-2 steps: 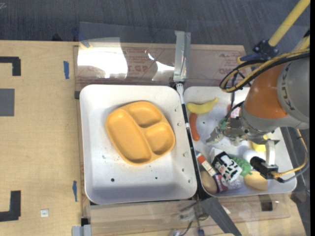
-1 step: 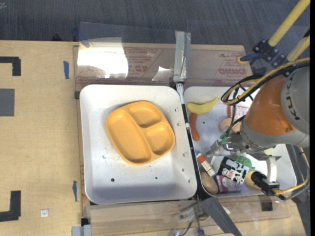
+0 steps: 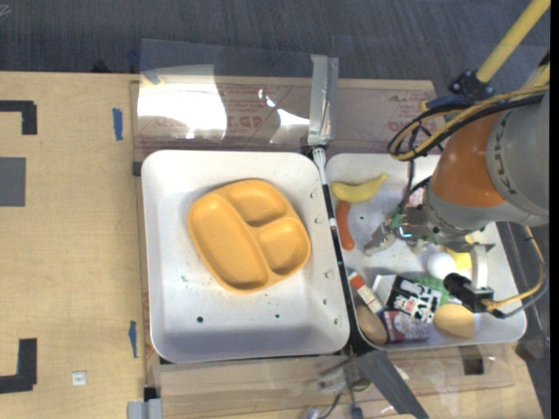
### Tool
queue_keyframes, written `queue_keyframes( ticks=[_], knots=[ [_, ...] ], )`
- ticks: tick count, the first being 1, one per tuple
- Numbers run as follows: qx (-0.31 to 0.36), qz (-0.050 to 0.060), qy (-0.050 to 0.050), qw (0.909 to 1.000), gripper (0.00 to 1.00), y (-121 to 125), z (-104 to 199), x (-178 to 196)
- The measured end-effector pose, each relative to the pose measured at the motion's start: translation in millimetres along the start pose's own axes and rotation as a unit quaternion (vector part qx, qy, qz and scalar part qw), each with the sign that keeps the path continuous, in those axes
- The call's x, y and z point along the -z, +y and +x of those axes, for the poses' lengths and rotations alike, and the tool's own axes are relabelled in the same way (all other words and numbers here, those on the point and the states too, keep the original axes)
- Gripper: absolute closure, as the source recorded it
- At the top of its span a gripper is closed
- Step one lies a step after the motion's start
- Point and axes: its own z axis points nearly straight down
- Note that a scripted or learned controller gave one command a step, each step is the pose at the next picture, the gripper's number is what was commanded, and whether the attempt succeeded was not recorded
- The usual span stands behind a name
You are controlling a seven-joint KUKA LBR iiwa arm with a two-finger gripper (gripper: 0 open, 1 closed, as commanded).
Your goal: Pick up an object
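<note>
The right bin (image 3: 511, 326) holds a jumble of small objects. A yellow banana (image 3: 358, 188) lies at its far left corner, with an orange-red stick (image 3: 344, 224) just below it along the left wall. My gripper (image 3: 381, 236) hangs low over the bin's left half, right of the stick and below the banana, on the grey arm with its orange band (image 3: 467, 177). Under the wrist sit a white ball (image 3: 439, 263) and a yellow piece (image 3: 460, 260). Nothing visibly sits in the gripper.
The left bin (image 3: 166, 304) holds an orange-yellow divided plate (image 3: 249, 234). Near the right bin's front lie a black-and-white box (image 3: 413, 297), a tan rounded object (image 3: 454, 320), a brown piece (image 3: 370, 326) and a small red-capped tube (image 3: 365, 291). Cables (image 3: 428, 129) loop above the arm.
</note>
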Motion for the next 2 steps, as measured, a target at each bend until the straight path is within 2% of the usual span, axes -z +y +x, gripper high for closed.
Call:
queue_keyframes(
  ticks=[1, 2],
  knots=[
    [0.035, 0.0, -0.002, 0.9994, 0.0, -63.9, -65.1, -0.4],
    [0.036, -0.003, -0.002, 0.9993, 1.0, -61.3, -63.5, 10.9]
  ],
)
